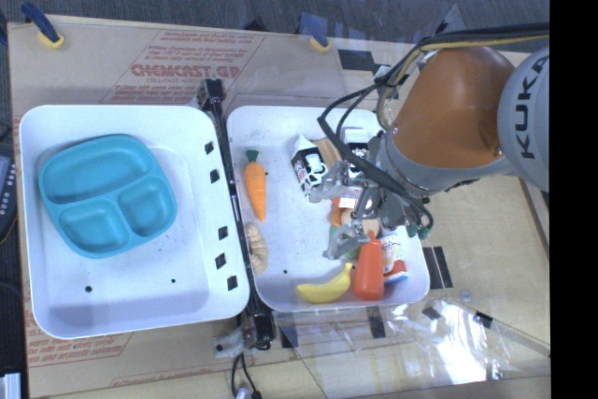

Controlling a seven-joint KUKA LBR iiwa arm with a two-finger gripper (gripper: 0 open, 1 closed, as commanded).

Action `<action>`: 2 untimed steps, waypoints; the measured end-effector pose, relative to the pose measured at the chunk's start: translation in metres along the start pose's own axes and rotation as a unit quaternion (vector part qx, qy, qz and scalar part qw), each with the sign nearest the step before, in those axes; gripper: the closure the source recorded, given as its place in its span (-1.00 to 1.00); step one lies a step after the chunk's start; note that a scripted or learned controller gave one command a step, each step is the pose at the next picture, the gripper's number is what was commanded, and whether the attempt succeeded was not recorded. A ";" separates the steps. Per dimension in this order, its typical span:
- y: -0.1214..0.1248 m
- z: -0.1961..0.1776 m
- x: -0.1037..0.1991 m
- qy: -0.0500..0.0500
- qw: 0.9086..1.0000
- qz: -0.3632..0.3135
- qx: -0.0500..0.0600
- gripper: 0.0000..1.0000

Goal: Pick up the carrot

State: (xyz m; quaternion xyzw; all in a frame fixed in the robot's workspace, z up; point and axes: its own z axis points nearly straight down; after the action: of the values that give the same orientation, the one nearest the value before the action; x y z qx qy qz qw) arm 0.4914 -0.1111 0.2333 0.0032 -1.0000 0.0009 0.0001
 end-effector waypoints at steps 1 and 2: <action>0.012 0.127 -0.035 0.005 1.000 -0.018 -0.003 -1.00; 0.019 0.127 -0.095 -0.002 0.999 0.046 -0.001 -1.00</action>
State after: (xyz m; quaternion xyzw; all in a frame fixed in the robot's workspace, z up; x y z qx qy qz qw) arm 0.5859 -0.0918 0.1058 -0.0423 -0.9991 -0.0001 -0.0016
